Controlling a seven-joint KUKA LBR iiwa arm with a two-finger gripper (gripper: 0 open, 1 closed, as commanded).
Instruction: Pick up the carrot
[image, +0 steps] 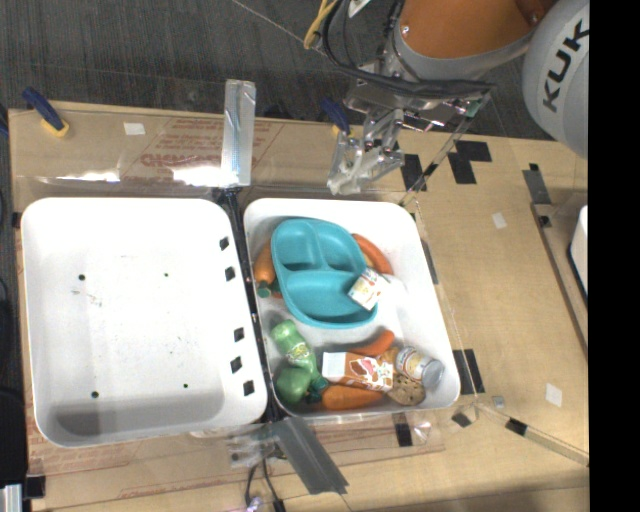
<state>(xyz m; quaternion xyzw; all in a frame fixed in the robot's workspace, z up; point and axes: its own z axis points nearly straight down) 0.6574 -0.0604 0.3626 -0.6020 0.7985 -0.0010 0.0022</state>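
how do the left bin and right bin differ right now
The left bin shows a bare white floor with small dark dots; the right bin is crowded: a teal tray, carrot, can. The gripper hangs by the right bin's far rim. Both are shallow and white.

A teal divided plate (315, 270) lies just below the hand (362, 165); a tin can (418, 368) sits farther down.

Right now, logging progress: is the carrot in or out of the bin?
In: the carrot lies in the right bin, near its front wall.
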